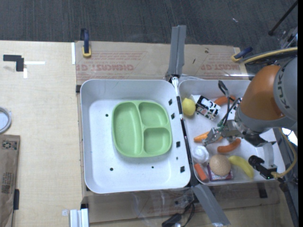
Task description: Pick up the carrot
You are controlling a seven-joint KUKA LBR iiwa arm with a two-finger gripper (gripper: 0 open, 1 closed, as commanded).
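grey arm (289,86), orange band (260,98), black lettering.

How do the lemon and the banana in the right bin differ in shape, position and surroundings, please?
The lemon is round and stubby; the banana is long and curved. The lemon sits at the right bin's far left, by the divider; the banana lies near its front right. The lemon is next to a small black-and-white toy car; the banana lies beside a round bun. Both are yellow and lie in the same bin.
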